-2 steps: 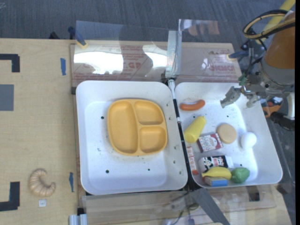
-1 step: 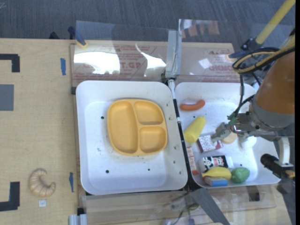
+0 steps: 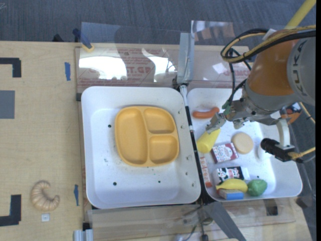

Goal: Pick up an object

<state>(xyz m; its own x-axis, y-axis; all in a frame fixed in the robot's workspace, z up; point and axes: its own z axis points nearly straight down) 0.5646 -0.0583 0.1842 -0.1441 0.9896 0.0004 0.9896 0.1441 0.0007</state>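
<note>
The right bin (image 3: 288, 185) holds several small items. An orange sausage (image 3: 205, 113) lies near its far left corner. Below it is a yellow bottle-like piece (image 3: 206, 141). A round tan biscuit (image 3: 244, 143) and a red and white carton (image 3: 224, 152) sit mid-bin. Toward the front are a black and white carton (image 3: 230, 173), a yellow banana (image 3: 233, 185) and a green lump (image 3: 257, 187). My gripper (image 3: 217, 123) hangs low over the bin's left part, between the sausage and the yellow piece, just above the latter's top end. The wrist hides the bin's far right part.
A yellow divided plate (image 3: 147, 135) lies in the left bin (image 3: 95, 185). On the bench at the front left rests a tan croissant (image 3: 44, 195). A metal divider (image 3: 190, 134) separates the bins. Cables loop above the wrist (image 3: 271, 74).
</note>
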